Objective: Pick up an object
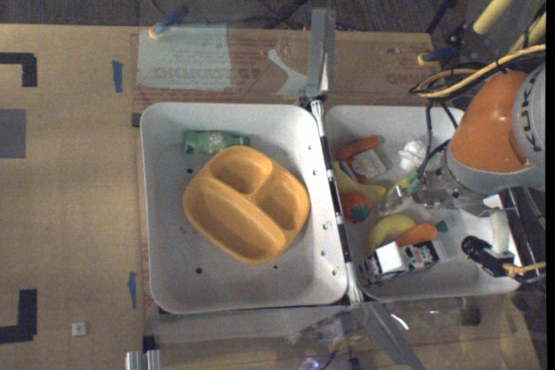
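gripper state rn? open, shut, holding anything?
gripper: low over the toys in the right bin; open or shut cannot be told from this view, and nothing is seen between its fingers.

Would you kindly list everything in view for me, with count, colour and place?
bins: two, white, side by side on the bench
divided plate: one, orange, left bin, centre
green packet: one, green, left bin, far edge
toy carrots: two, orange, right bin
banana: one, yellow, right bin, beside a carrot
small box: one, white, right bin, near edge
blue tape: several strips, on the bench
arm: one, grey and orange, over right bin
pincer: one, low among the right bin's toys
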You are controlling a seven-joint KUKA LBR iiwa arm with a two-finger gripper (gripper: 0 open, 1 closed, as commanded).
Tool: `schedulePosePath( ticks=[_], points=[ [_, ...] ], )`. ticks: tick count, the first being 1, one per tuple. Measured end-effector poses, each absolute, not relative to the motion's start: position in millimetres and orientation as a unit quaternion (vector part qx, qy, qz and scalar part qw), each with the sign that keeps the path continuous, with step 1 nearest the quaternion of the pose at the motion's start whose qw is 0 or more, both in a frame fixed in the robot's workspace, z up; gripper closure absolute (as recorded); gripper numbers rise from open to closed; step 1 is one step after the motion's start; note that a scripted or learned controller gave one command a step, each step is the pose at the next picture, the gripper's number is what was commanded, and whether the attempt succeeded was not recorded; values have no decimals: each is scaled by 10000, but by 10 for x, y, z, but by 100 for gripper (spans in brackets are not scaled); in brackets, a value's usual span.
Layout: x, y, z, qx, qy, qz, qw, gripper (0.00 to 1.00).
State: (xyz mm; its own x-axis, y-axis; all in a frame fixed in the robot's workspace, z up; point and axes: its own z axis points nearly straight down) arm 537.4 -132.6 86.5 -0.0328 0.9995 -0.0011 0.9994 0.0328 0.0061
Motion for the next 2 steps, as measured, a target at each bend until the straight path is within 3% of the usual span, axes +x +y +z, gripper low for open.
schedulePosePath(
  ticks=[1, 2],
  points=[
    [6077, -1508, 860, 5913, 8064, 11, 29, 0],
    [6096, -1513, 981, 5921, 8058, 30, 63, 100]
  ],
)
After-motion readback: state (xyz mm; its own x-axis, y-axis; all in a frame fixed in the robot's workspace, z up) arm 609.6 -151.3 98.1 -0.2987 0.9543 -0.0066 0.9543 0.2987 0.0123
